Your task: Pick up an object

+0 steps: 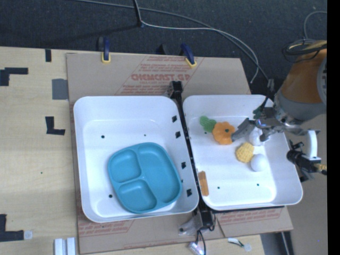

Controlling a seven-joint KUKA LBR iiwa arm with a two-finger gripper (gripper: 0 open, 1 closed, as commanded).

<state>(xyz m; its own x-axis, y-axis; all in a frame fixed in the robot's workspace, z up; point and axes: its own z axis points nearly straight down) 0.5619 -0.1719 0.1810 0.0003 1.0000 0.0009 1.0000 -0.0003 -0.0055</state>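
Near the right bin's (234, 195) far right corner, the gripper (249, 134) hangs low with its dark fingers spread and nothing between them. Just beside it lie an orange piece (223, 133) with a green top (207, 123), a yellow piece (245, 153) and a white ball (258, 163), all close together toward the right wall. The left bin (90, 121) holds a blue tray (143, 177). To grasp well, I would centre the fingers over one item, likely the yellow piece, straddle it clear of its neighbours, then descend fully before closing.
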